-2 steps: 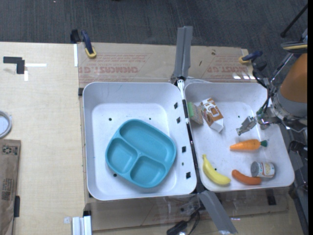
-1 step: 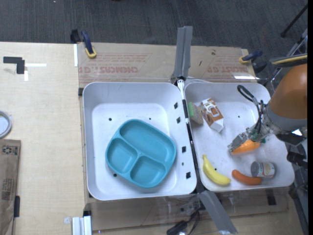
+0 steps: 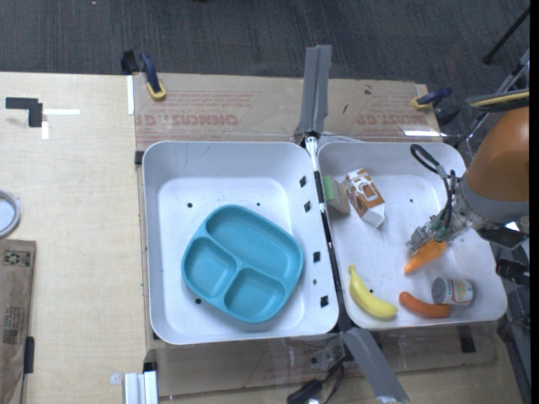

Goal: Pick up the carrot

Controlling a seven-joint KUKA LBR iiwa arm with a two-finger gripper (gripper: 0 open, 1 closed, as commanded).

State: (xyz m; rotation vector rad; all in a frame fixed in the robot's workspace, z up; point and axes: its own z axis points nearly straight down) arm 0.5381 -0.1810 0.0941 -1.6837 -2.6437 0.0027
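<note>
Dark carpet fills the top of the frame above a pale wooden bench (image 3: 67, 175), where the left bin (image 3: 160, 225) holds a blue divided plate (image 3: 242, 263). At lower right, the right bin (image 3: 480, 305) holds the carrot (image 3: 424, 257), with the gripper (image 3: 431, 236) touching its upper end; whether it grips is unclear. A milk carton (image 3: 365, 197), banana (image 3: 370, 296), sausage (image 3: 424, 305) and small can (image 3: 452, 291) surround it, leaving bare floor mid-bin.

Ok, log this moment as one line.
task: pick carrot | gripper: over right bin, at carrot top end | carrot: on bin floor, not lifted | nearby: can, banana
</note>
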